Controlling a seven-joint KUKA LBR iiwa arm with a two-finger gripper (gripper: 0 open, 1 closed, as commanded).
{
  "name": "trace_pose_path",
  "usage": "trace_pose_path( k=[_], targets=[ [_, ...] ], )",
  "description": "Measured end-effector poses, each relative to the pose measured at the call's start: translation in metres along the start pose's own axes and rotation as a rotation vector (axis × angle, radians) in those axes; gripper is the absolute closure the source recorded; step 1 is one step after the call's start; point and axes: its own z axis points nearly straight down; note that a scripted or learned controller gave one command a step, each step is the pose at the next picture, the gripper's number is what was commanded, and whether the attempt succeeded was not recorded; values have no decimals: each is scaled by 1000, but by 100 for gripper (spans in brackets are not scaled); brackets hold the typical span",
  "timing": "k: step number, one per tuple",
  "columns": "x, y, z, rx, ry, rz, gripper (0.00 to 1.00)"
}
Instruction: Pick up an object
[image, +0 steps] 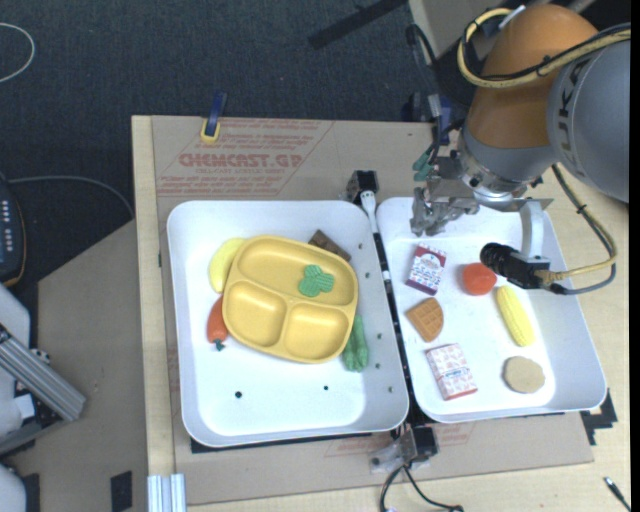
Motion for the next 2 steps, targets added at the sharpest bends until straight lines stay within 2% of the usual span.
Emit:
trace_pose_path(
  k=[1, 2],
  targets=[
    [50, -35, 11, 2, 0, 0, 100],
    [73, -46, 0, -1, -1, 2, 100]
  ],
)
